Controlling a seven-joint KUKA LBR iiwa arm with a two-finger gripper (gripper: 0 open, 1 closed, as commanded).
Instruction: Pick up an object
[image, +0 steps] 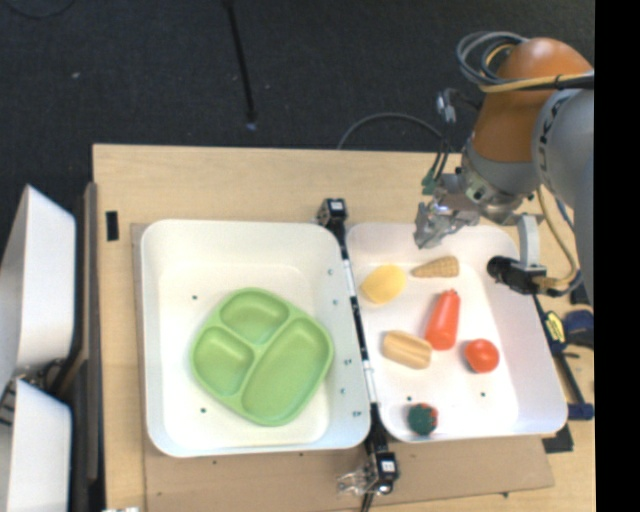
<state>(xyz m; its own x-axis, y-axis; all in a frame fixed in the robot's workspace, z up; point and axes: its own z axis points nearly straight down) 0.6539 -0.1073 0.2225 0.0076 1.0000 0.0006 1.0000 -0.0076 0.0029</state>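
The cone (436, 267) lies in the right bin (530, 400), just below the claw (432, 232); whether the claw is apart or together cannot be told. Descending off-centre could nudge the cone toward the lemon (383, 284) beside it

**Bench and what rests on it**

Light wooden bench (230, 170), slab top, standing on dark floor. Bearing directly: left white bin (160, 300) and right white bin (520, 390), shallow, side by side, long edges touching along the middle. Black clips (332, 211) sit at both ends of that shared seam.
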